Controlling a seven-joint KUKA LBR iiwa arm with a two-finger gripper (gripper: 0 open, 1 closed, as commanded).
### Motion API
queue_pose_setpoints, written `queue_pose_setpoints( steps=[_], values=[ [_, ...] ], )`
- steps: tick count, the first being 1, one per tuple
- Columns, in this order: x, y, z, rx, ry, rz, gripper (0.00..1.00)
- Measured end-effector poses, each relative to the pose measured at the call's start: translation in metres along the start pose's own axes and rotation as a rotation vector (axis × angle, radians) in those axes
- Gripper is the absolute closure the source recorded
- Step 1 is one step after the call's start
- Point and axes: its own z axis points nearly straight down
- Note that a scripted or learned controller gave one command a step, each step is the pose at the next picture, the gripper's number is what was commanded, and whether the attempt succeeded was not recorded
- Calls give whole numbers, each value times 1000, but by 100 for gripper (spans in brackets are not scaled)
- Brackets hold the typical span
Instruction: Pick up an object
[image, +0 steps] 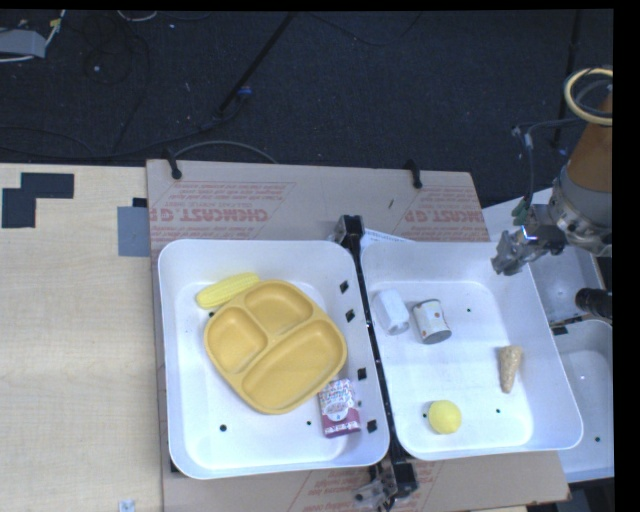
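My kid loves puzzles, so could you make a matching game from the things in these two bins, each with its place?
Things:
1. yellow tray
2. corn cob
3. lemon
4. cone

Places:
A. near the right bin's right wall
B. middle of the left bin
C. right bin, near its front edge
D. left bin, by the tray's back-left rim

Pairs: 1-B, 2-D, 3-C, 4-A

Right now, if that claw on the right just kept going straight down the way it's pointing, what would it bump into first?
Probably the right bin's upper right rim or bare floor: the gripper hangs over that corner. The cone lies nearer the camera. Depth is hard to judge.
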Motion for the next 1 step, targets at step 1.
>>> queue_pose_setpoints(
  steps=[1],
  values=[
    [2,-2,-43,1,0,-1,100]
  ],
)
